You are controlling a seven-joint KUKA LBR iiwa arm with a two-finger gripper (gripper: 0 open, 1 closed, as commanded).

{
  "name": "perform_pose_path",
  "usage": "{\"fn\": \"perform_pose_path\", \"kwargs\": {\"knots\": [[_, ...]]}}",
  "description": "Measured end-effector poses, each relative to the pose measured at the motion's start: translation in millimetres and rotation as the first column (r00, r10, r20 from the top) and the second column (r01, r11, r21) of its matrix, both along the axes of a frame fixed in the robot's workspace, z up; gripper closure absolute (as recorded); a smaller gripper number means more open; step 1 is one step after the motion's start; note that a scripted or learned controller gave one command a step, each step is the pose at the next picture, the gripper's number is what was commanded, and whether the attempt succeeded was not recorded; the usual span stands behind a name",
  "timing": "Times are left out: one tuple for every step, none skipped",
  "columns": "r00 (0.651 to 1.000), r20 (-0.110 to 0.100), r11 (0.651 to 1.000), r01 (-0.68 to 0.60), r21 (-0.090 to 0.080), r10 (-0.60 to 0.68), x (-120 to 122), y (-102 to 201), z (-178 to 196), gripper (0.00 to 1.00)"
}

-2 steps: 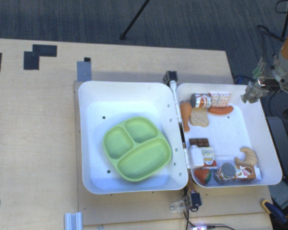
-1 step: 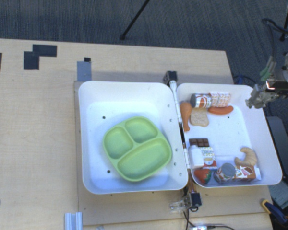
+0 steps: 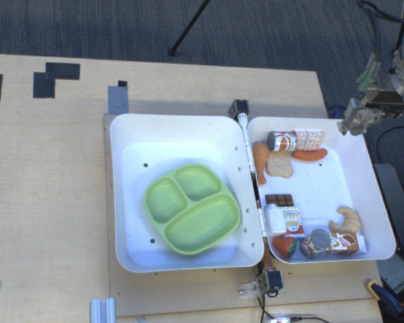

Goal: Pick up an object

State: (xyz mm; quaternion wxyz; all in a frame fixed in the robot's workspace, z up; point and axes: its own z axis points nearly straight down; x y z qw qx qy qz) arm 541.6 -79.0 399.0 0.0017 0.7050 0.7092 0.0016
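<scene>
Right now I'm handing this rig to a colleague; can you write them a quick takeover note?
Gripper: above the right bin's far right corner, nothing seen between its fingers; open or shut unclear.
Right white bin: toy foods lie along its edges, including an orange carrot, a red sausage and a tan croissant.
Left white bin: holds a green three-compartment plate.
Done: nothing picked up.
Left: descend, grasp one object, lift.

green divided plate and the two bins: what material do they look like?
Green plate: looks like moulded plastic, matte to satin, uniform colour, soft rounded dividers, three compartments. Left bin and right bin: probably thin white plastic, smooth and slightly glossy, with rounded corners and a faint bluish sheen on the floor. Can't rule out coated metal from this view.
</scene>
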Motion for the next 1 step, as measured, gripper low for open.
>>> {"fn": "perform_pose_path", "kwargs": {"knots": [[1.0, -0.005, 1.0, 0.002, 0.001, -0.002, -38.9, 70.3, -148.7, 1.0]]}}
